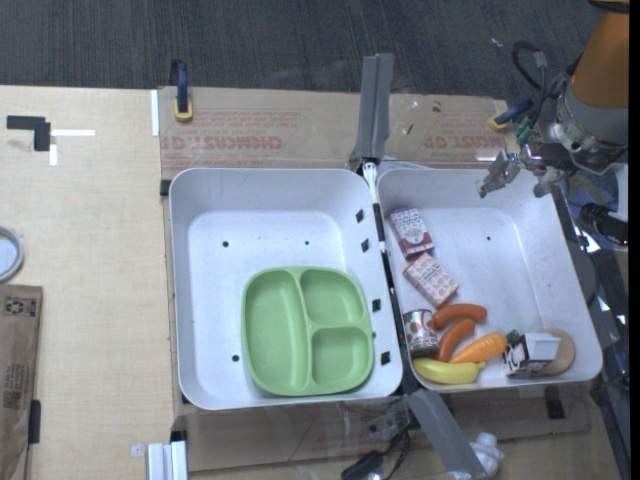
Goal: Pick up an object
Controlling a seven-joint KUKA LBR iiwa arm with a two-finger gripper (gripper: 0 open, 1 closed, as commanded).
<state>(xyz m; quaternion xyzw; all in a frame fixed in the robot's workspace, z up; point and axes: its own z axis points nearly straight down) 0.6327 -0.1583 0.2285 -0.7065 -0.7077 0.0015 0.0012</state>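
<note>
Banana (447,371), carrot (480,348) and sausages (458,324) crowd the right bin's (520,238) near edge, while the gripper (520,171) hangs empty over its far rim, fingers apparently apart.

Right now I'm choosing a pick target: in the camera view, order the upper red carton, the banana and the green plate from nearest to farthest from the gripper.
1. Upper red carton, left side of the right bin, nearest the gripper.
2. Banana, right bin's front edge.
3. Green plate, in the left bin, farthest.
</note>
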